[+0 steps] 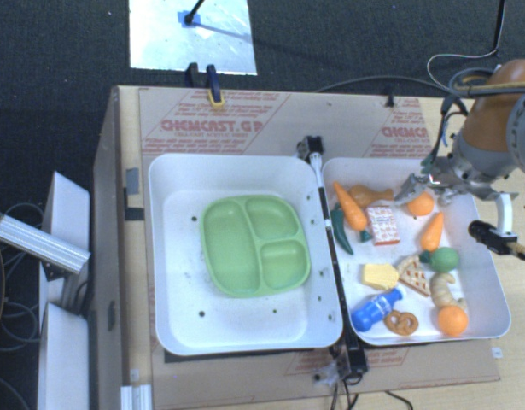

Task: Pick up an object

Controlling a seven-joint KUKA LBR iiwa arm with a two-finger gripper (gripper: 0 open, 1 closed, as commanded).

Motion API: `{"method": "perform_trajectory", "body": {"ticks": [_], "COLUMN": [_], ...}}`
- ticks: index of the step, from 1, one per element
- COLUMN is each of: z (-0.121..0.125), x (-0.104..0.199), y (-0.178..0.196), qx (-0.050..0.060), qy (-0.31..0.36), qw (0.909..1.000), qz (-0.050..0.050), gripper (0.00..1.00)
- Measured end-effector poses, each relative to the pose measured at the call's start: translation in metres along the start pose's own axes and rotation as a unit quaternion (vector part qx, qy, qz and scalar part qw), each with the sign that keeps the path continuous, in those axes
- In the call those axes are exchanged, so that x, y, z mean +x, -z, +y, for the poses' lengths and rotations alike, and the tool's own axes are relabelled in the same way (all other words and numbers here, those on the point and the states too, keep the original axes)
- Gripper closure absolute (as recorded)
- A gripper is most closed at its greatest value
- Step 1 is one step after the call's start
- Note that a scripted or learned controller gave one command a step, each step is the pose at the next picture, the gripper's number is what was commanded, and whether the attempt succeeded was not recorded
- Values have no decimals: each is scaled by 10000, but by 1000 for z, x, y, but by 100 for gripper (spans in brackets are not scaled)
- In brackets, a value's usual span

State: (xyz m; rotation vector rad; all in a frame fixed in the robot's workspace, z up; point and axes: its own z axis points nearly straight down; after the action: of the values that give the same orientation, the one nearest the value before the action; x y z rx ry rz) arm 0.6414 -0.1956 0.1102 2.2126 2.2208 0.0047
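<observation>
From the overhead camera we see the grey arm with its orange band reaching in over the right shallow white plastic bin (499,314), its two-finger gripper (422,191) low at the bin's far side, just above a small smooth orange ball-shaped toy (421,205); we cannot tell how far the claw is spread or whether it has hold of anything. Around that ball lie glossy toy foods: a tapered orange carrot (351,207), a red-and-white printed carton (382,225) and a yellow cheese wedge (379,275). The left white bin (181,314) holds a matte light-green divided tray (255,244) with rounded corners.
</observation>
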Motion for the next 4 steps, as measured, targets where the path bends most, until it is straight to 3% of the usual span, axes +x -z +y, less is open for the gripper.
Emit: {"method": "perform_trajectory", "body": {"ticks": [1,2,3,4], "z": [3,-49,2,26], "x": [-11,-11,-7,-11], "y": [-25,-25,-25,-26], "qx": [22,26,16,68], "qy": [-8,-12,2,7], "qw": [10000,10000,10000,10000], "qz": [6,9,10,20], "gripper": [0,0,0,0]}}
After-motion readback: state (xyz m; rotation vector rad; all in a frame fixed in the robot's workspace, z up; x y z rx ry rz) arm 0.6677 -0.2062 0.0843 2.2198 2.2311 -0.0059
